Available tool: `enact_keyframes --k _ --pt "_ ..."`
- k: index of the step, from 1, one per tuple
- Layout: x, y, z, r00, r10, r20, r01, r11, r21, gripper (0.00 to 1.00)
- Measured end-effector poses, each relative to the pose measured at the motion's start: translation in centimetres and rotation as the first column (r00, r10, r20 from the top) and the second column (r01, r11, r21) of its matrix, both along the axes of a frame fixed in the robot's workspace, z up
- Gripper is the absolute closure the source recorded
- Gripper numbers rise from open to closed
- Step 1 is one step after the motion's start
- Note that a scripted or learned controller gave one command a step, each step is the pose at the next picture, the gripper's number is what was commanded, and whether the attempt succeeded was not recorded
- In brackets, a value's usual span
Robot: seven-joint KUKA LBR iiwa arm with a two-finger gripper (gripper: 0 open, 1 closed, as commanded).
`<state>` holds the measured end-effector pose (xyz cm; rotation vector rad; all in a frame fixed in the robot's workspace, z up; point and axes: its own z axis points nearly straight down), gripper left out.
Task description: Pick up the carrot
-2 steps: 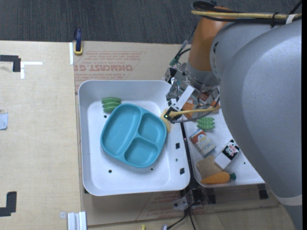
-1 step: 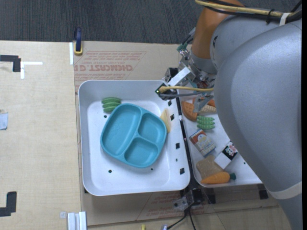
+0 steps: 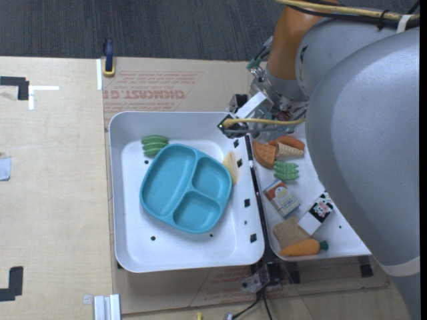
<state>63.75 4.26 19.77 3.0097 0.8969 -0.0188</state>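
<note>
Across the cardboard sheet (image 3: 153,89) behind the left bin runs red printing, upside down and mirrored from this angle, too garbled to read with any certainty. A small carton with a picture label (image 3: 281,199) and a black-and-white patterned carton (image 3: 321,209) lie in the right white bin (image 3: 347,242); their writing is too small to make out.

At the near edge of that right bin lies the orange toy carrot with a green tip (image 3: 301,247), just beside a brown slice of toy bread (image 3: 288,231). The claw (image 3: 235,123) is at the far end of the strip between the two bins, well apart from the carrot and farther back; whether its fingers are apart or together cannot be told.

Under the grey arm with its orange band (image 3: 290,29) sit an orange waffle-like piece (image 3: 265,154), a reddish food piece (image 3: 291,143) and a green ridged toy (image 3: 287,171).

The left white bin (image 3: 127,239) holds a blue three-compartment plate (image 3: 186,188), a green ridged pod (image 3: 155,144) and a pale yellow piece (image 3: 231,167). Both bins rest on a light wooden table (image 3: 53,199); dark grey carpet (image 3: 133,12) lies beyond.
</note>
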Motion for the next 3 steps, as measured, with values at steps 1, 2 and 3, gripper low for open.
enact_keyframes --k 1,2,3 --pt "-2.2 -1.1 7.1 0.822 0.569 0.007 -0.569 0.822 0.003 1.00" --pt "-2.2 -1.1 7.1 0.822 0.569 0.007 -0.569 0.822 0.003 0.00" --pt "-4.1 7.0 -0.1 0.857 0.516 0.003 -0.516 0.857 0.006 0.00"
